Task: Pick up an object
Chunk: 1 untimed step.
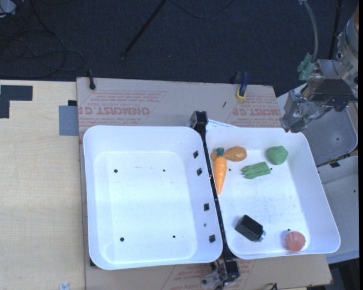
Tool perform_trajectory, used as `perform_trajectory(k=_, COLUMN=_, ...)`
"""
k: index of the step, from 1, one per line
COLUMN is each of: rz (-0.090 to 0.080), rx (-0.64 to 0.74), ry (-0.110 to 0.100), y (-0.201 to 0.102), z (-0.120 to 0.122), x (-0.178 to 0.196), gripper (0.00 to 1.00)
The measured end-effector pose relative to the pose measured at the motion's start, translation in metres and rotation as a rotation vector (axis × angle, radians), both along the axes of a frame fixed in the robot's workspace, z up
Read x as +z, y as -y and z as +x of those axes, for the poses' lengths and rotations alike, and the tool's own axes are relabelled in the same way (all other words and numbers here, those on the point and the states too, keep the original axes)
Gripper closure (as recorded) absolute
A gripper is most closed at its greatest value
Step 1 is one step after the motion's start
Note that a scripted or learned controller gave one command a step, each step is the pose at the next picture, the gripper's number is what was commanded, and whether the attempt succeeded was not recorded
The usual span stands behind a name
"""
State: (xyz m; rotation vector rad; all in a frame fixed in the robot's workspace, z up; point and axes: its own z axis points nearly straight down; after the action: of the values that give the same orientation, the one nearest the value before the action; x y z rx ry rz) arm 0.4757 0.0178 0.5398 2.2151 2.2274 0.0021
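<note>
From the one camera above the surface, we saw the hand [295, 115] hanging just outside the far right corner of the right bin [317, 180], with nothing visibly in it; we could not tell how far it was open, as it was dark and small against the arm.

We judged the main risk to be the crowding at the far end of that bin. The carrot [219, 173] lay against the divider wall, touching an orange lump [235, 154], so a grab there could foul on the wall or nudge both. The green ball [277, 154] might roll away. The green pod [256, 170] beside it lay flat and low, easy to skid over.

The right bin held every candidate: those four at the far end, a black block [250, 228] near the near edge, and a pink ball [294, 241] in the near right corner. The left bin [97, 180] showed only its white floor with a few dark specks.
</note>
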Motion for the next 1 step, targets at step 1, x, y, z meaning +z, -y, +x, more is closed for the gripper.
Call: perform_trajectory(k=1, rz=-0.001, rx=0.002, ry=-0.004, y=-0.0669, z=0.0, x=-0.0028, gripper=1.0)
